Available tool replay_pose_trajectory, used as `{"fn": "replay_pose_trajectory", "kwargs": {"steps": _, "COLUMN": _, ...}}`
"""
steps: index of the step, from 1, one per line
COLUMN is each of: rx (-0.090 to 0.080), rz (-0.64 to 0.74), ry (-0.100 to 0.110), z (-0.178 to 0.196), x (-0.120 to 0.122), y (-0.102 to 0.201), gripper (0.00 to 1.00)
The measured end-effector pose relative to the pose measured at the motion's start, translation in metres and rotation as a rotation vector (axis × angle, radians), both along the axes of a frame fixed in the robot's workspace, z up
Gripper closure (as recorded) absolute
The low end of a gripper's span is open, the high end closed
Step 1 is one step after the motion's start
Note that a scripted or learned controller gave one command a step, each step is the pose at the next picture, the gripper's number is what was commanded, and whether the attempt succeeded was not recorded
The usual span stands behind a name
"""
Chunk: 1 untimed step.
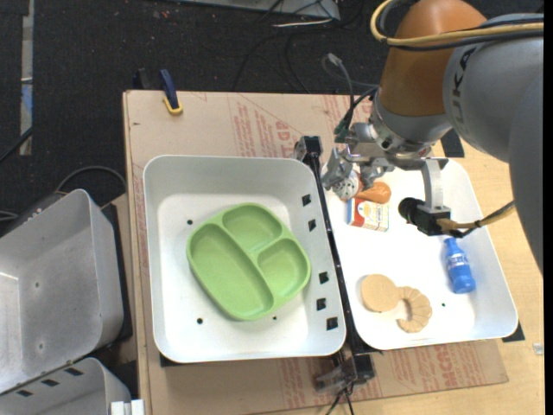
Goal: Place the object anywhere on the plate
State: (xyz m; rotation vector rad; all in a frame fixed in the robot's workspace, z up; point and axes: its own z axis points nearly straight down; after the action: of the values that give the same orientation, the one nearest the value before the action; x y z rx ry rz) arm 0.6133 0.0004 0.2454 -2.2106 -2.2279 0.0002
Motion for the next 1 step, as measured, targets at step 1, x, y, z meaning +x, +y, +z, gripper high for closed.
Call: {"fn": "replay_pose_trajectory", "kwargs": {"steps": 1, "rx": -0.001, "rz": -0.001, "ry": -0.001, "z": 0.0006, "x": -0.0059, "y": 0.0444, "gripper": 1.00}}
